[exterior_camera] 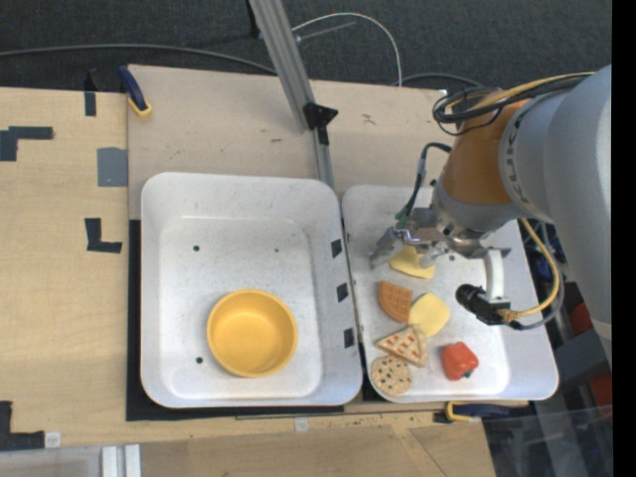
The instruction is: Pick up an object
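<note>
Two shallow white bins side by side on the worktop (60,266). In the left bin (169,207), a yellow bowl (251,332) at its near side, upright. In the right bin (527,366), a cluster of toy food: a pale yellow cheese wedge (409,264) farthest back, a waffle piece (395,301) just nearer, a yellow chunk (429,313) beside it on the right, a pizza slice (403,345) nearer again, a round cookie (391,375) at the near edge, a red pepper (458,361) to the right. Grey arm with orange band (477,162) reaching in from the right. Hand (409,246) low over the far part of the right bin, right at the cheese wedge; spread of its grip impossible to tell, nothing seen clamped in it.
</note>
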`<state>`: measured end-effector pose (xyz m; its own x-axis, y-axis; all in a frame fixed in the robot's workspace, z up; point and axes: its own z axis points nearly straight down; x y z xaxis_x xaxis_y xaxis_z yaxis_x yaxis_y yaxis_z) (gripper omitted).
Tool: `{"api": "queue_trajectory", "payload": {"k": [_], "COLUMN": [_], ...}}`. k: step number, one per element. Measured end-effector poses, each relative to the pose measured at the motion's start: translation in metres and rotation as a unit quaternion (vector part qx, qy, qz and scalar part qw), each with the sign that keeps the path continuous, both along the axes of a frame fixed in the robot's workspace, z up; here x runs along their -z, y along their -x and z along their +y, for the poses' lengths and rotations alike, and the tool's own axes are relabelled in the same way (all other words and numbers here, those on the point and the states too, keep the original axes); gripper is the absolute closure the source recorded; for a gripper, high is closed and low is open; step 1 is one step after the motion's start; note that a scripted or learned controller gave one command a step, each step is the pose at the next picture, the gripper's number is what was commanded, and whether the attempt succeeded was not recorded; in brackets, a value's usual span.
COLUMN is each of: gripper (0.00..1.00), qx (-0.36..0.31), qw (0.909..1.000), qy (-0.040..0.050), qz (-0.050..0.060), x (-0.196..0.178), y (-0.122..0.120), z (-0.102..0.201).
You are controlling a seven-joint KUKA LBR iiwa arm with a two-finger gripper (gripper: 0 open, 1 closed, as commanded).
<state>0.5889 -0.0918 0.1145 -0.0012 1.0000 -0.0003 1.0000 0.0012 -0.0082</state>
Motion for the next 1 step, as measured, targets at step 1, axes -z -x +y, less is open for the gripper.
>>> {"api": "queue_trajectory", "payload": {"k": [1], "gripper": [0.0], "qx": [0.0], "qw": [1.0], "qy": [0.0019], "qz": [-0.006], "x": [0.0223], "y": [-0.002], "z": [-0.001]}}
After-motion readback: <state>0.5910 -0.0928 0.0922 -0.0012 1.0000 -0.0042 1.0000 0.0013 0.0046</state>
